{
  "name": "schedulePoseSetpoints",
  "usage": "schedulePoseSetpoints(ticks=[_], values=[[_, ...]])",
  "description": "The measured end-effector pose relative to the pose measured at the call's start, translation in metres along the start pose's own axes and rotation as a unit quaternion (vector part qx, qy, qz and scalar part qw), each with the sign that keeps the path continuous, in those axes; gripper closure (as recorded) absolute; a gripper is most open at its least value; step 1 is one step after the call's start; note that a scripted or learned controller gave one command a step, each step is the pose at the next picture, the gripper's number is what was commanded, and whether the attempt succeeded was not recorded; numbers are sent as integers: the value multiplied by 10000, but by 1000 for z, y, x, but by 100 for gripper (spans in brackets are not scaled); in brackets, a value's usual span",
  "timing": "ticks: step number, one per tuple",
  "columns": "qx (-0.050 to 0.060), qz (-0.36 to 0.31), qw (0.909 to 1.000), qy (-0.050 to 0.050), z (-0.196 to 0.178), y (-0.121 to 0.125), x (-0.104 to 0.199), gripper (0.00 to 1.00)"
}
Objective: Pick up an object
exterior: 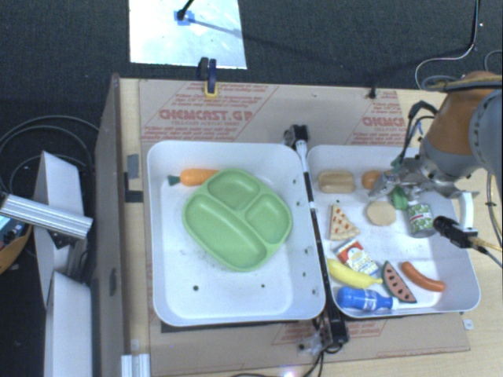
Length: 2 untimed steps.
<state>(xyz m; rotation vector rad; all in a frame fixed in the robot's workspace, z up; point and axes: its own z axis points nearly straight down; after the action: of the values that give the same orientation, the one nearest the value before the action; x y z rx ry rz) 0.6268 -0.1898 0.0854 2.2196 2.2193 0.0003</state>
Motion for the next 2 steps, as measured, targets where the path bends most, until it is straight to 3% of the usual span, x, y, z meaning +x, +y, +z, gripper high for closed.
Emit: schedulePoseSetpoints(ticks=[1, 2], values=[[15, -33, 10000, 8, 0, 43, 31, 0], [43, -16, 10000, 14, -10, 41, 29, 100]])
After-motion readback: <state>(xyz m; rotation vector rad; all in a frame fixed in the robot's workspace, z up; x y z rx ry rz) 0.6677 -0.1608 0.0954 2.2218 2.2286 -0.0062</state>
